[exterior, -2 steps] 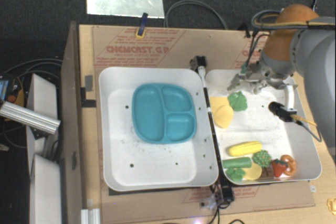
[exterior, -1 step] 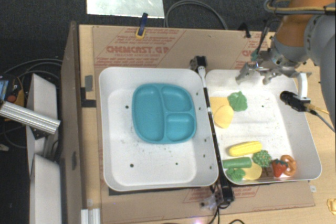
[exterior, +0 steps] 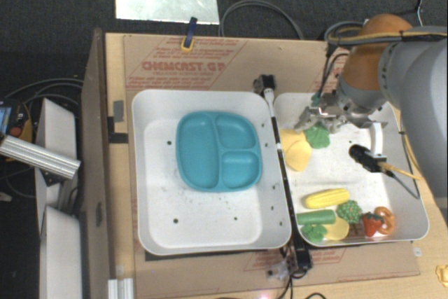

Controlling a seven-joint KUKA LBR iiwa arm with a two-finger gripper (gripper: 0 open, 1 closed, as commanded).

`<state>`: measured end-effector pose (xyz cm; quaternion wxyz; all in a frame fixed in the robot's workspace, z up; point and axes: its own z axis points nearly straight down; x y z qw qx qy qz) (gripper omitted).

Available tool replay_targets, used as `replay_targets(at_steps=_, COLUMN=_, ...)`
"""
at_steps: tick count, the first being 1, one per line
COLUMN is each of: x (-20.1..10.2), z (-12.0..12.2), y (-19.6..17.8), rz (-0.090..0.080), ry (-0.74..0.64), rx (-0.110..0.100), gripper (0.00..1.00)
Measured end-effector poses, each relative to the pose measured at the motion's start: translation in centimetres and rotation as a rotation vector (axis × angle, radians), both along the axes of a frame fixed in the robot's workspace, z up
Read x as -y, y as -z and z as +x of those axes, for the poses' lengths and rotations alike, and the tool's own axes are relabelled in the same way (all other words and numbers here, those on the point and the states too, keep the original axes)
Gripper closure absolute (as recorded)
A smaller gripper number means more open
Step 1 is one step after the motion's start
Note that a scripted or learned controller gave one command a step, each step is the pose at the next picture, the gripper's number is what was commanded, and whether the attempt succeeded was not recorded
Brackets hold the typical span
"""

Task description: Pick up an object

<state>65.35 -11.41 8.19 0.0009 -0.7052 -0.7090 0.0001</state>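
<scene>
My gripper (exterior: 319, 121) is low in the right bin (exterior: 413, 217), near its far left corner. Directly under and in front of it lies a small green leafy toy (exterior: 318, 138), touching or nearly touching the gripper. A pale yellow toy fruit (exterior: 296, 153) lies just left of that, against the bin's left wall. At the near end of the bin lie a yellow corn cob (exterior: 326, 198), a green cucumber-like piece (exterior: 315, 217), a broccoli piece (exterior: 348, 210), a yellow slice (exterior: 338, 229) and a red and orange piece (exterior: 379, 220).
The left bin (exterior: 150, 220) holds a blue divided plate (exterior: 218, 151) lying flat in its middle. The grey arm with its orange band (exterior: 374, 52) comes in from the right above the right bin's far side. A divider rail (exterior: 278, 150) separates the bins.
</scene>
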Motion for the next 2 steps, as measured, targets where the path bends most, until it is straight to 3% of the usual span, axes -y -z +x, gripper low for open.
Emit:
replay_targets(at_steps=1, x=0.8, z=-0.5, y=-0.3, rz=-0.002, ry=0.004, rx=0.002, gripper=0.00)
replay_targets(at_steps=2, x=2.1, z=1.7, y=-0.4, rz=-0.002, ry=0.001, rx=0.007, gripper=0.00)
